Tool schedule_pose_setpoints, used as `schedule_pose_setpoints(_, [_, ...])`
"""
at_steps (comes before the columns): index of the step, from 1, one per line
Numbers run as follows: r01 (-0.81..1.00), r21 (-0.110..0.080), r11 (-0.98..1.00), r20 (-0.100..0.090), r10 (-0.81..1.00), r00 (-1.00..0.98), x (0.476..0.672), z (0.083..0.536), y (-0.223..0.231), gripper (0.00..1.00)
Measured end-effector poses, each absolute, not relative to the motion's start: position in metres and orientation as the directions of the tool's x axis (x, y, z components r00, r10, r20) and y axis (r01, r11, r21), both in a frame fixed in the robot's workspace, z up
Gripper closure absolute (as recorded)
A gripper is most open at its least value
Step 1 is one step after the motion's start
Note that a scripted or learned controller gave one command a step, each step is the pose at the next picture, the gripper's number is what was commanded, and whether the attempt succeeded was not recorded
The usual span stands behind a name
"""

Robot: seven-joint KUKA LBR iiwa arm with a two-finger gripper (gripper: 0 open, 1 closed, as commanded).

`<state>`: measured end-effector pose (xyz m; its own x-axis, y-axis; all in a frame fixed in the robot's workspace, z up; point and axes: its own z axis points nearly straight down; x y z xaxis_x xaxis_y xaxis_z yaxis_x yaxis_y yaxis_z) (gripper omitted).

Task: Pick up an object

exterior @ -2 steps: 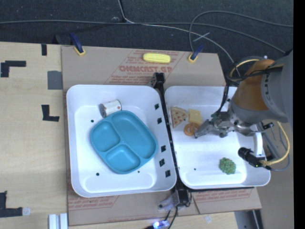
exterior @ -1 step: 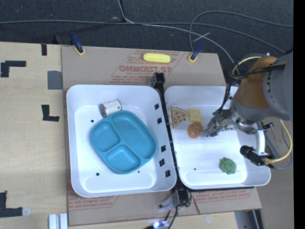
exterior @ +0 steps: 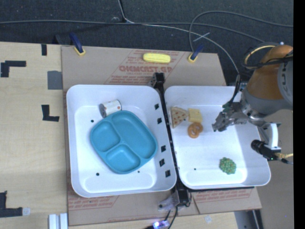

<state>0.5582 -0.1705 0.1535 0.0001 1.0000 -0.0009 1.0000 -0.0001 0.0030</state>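
In the right bin (exterior: 248, 178) lie a tan cracker-like wedge (exterior: 177, 116), a yellow cheese cube (exterior: 194, 115), a small brown round piece (exterior: 194, 130) and a green broccoli-like ball (exterior: 228, 165). My gripper (exterior: 221, 123) hovers over the right bin, a short way right of the brown piece and the cheese cube. Nothing shows between its dark fingers. The left bin (exterior: 76, 142) holds a blue divided plate (exterior: 123, 140) and a small white cup on its side (exterior: 110, 108).
A yellow banana-shaped toy (exterior: 156, 57) lies on the cardboard behind the bins. Blue and yellow clamps (exterior: 76, 44) (exterior: 196, 51) hold the cardboard's back edge. Cables run across the dark floor beyond. The arm's grey and orange body (exterior: 269, 87) overhangs the right bin's right edge.
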Motion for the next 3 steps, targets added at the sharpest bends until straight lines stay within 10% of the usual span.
schedule_pose_setpoints(3, [1.0, 0.0, 0.006, 0.002, 1.0, -0.006, 0.564, 0.256, -0.114, 1.0])
